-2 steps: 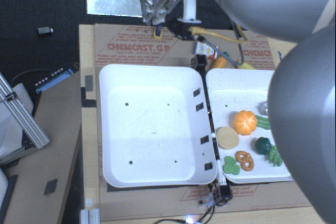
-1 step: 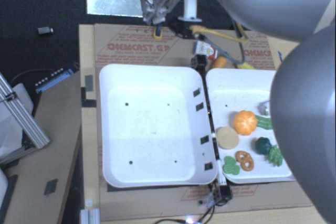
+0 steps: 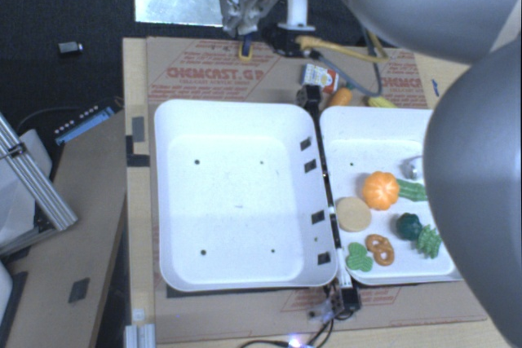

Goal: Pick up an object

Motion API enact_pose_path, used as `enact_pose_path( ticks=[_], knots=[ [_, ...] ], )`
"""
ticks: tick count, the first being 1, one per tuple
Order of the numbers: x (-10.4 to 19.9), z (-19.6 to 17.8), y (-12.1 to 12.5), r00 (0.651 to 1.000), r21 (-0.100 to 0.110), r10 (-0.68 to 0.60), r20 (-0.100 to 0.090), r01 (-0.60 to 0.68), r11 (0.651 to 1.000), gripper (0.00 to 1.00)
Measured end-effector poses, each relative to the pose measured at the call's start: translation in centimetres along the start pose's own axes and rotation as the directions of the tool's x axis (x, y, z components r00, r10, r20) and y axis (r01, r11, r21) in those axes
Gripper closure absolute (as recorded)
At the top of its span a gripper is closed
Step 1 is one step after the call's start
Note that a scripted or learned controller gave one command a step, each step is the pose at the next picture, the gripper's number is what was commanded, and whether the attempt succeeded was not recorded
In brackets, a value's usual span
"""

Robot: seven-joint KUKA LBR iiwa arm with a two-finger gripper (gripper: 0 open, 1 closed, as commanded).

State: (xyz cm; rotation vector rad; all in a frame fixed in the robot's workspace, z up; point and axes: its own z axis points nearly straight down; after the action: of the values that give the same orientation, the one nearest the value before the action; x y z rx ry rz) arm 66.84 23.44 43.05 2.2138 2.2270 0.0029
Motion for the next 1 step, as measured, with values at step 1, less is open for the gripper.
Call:
enact_pose_path(
  ticks=[1],
  knots=[
    [0.0, -0.1, 0.0, 1.0, 0.0, 0.0, 0.0, 0.0, 1.0, 1.0]
  ],
)
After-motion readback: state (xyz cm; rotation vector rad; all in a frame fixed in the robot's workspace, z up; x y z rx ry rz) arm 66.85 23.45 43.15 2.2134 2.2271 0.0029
